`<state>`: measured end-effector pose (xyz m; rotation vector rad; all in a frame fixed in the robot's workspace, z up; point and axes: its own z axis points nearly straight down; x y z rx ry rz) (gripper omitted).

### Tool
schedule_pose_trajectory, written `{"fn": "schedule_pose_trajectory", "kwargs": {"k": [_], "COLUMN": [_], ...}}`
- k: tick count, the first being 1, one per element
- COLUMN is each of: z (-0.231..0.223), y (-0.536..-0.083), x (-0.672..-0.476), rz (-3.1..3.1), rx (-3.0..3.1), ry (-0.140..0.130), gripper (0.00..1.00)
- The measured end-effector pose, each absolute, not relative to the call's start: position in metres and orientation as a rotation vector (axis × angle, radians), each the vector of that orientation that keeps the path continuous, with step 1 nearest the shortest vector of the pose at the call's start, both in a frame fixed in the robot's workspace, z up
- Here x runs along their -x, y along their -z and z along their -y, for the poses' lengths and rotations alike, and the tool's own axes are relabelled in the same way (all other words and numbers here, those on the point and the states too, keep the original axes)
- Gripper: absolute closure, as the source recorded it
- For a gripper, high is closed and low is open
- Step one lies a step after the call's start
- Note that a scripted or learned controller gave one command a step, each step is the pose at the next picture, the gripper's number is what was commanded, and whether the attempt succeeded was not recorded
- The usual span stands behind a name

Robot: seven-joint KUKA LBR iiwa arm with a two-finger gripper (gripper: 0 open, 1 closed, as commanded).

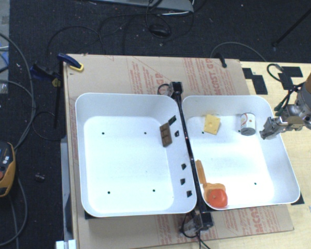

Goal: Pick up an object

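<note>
Honestly nothing's picked yet — gripper (271, 128) sits at the right bin's (280, 188) edge. Can't tell its jaws' state; small can (246, 124) lies just beside them.

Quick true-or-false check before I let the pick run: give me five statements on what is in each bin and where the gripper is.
1. The yellow block lies in the right bin. True.
2. The small can is in the left bin. False: it lies in the right bin, beside the yellow block.
3. The brown bar lies in the left bin. True.
4. The gripper is over the left bin. False: it is at the right bin's right rim.
5. The orange-red tool lies at the right bin's near-left corner. True.
</note>
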<state>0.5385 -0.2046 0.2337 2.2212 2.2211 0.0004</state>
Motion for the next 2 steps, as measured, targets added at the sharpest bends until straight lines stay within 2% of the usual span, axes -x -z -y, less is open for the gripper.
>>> {"fn": "schedule_pose_trajectory", "kwargs": {"k": [2], "z": [0.106], "y": [-0.234], "x": [-0.582], "rz": [-2.228], "rx": [-2.216], "ry": [-0.002], "gripper": [1.0]}}
